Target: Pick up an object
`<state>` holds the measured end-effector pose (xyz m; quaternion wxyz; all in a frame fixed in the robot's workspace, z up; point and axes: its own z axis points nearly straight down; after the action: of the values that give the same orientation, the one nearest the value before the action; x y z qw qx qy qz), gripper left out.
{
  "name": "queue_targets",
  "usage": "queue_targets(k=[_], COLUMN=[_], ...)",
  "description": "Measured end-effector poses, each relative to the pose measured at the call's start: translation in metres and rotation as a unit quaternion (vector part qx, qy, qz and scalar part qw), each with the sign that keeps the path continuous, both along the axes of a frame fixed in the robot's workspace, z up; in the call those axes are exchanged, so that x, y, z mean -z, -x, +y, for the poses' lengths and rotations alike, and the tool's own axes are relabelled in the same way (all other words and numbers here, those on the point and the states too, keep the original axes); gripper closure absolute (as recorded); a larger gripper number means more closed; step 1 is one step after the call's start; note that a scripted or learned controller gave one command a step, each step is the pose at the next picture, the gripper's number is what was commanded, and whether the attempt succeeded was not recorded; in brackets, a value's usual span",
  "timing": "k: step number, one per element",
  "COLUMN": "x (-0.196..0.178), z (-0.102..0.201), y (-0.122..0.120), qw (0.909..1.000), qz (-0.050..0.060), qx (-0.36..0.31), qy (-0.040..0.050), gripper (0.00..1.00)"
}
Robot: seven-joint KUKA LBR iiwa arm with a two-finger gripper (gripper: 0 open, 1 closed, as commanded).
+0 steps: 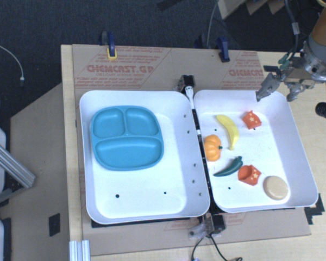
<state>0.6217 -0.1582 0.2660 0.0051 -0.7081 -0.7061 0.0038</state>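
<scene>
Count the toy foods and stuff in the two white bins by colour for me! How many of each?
Red: 2, a red toy pepper piece and a second red toy pepper piece
Yellow: 1, curved yellow toy banana
Orange: 1, round orange toy pumpkin
Green: 1, dark green toy chilli
Beige: 1, round beige toy bun
Blue: 1, blue plastic divided plate
Total: 7

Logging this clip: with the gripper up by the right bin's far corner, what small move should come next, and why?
Probably lower toward the near red piece in the right bin. The gripper hangs open above the bin's far edge with nothing between its fingers, and that piece lies closest to it, apart from the banana, so there looks to be room for the fingers to close round it.
</scene>
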Motion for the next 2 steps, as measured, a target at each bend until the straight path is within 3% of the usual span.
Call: queue_targets(k=[1, 2], x=[-0.008, 0.055], z=[0.001, 0.004], y=[-0.002, 0.001], qw=[1.0, 1.0], qz=[-0.007, -0.003], qx=[-0.002, -0.001], qy=[0.0012, 0.0002], gripper=[0.0, 0.0])
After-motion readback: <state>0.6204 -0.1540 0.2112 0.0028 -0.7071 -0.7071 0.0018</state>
